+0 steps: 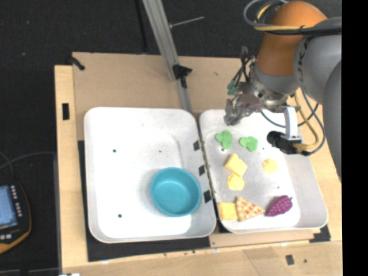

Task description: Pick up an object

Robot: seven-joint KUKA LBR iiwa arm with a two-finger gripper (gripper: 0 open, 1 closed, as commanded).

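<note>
Green toy pieces (224, 138) lie at the far end of the right bin (305, 211), beyond the pizza slice (248, 209) and purple grapes (278, 205). The pincer (233, 115) hangs just behind them, so they lie slightly nearer the camera; whether it is open, I cannot tell.

Single fixed camera, mounted above the tabletop (132, 79) and looking down at a slant. Both white bins lie side by side mid-frame: left bin (115, 131), right bin (305, 194). The arm (287, 33) enters from the right. Moderate distance; dark floor visible beyond the tabletop's far and left edges.
</note>
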